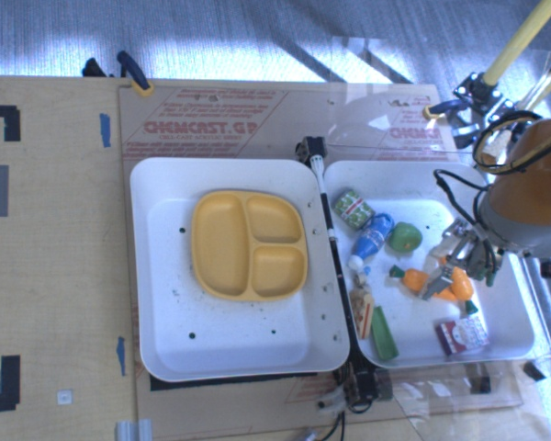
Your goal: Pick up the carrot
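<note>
Bright, even light fell from above; white bins (156, 274) glared slightly, shadows stayed soft, and fine detail was blurry.

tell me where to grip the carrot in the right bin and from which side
Grip the carrot across its thick orange middle, coming straight down from above. It lies flat on the floor of the right bin, roughly left to right, so the fingers should close across its narrow width. The gripper sits right at its right end, beside another orange piece, which crowds that end.
</note>
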{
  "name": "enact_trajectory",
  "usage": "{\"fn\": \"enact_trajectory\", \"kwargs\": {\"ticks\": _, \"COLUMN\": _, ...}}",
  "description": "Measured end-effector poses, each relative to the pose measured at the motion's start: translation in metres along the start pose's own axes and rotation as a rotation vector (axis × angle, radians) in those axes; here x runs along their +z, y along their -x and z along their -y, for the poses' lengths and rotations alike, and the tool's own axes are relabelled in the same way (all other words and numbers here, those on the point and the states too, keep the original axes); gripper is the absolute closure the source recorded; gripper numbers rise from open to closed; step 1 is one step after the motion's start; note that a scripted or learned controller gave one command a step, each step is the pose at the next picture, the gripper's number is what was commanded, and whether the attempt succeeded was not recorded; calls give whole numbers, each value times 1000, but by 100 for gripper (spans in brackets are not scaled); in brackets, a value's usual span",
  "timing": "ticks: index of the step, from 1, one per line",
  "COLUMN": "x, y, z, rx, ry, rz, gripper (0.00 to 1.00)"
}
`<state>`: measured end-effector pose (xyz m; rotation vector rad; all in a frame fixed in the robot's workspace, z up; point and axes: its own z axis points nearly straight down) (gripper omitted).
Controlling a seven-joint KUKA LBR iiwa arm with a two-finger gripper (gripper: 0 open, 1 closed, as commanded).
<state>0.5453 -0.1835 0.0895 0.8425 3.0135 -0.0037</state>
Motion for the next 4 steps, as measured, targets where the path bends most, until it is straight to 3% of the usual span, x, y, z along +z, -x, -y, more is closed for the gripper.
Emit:
{"fn": "enact_trajectory", "kwargs": {"ticks": 1, "x": -1, "y": -50, "z": -9, "rx": -20, "ry": 2, "rz": -2, "gripper": 0}}
{"fn": "enact_trajectory", "kwargs": {"ticks": 2, "x": -1, "y": -55, "z": -20, "rx": 202, "ry": 2, "rz": -1, "gripper": 0}}
{"fn": "enact_trajectory", "kwargs": {"ticks": 3, "x": -14, "y": -51, "z": -22, "rx": 200, "ry": 7, "rz": 13, "gripper": 100}}
{"fn": "enact_trajectory", "kwargs": {"ticks": 4, "x": -24, "y": -50, "z": -23, "rx": 197, "ry": 9, "rz": 18, "gripper": 100}}
